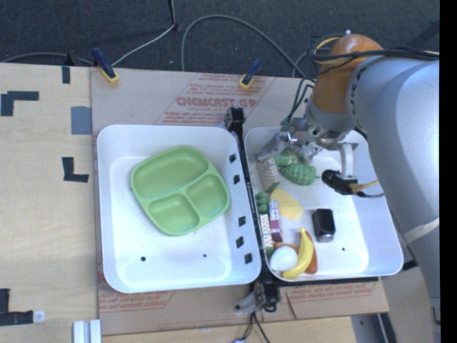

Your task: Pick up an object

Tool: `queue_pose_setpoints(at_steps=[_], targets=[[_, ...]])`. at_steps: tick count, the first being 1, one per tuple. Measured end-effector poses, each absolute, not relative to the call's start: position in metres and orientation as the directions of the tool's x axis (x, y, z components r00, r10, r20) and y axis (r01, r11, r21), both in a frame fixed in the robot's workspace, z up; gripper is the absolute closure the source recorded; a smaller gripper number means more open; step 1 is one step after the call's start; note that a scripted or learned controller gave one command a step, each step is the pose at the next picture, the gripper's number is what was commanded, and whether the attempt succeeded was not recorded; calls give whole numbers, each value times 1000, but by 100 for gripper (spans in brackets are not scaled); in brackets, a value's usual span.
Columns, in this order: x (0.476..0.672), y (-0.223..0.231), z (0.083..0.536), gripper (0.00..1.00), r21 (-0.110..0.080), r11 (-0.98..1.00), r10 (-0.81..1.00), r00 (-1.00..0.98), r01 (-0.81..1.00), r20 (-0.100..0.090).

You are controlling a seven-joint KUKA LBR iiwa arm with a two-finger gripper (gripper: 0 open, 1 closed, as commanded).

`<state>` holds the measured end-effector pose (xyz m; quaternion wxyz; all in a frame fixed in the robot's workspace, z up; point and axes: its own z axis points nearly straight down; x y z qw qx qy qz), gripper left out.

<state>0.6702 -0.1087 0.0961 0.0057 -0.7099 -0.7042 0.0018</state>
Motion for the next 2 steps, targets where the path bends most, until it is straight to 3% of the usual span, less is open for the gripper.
queue_pose_setpoints(at_steps=[1, 2], targets=[[669, -102, 95, 0, -10, -11, 1000, 11, 1000, -5], [670, -103, 95, 0, -10, -9, 1000, 9, 1000, -2]])
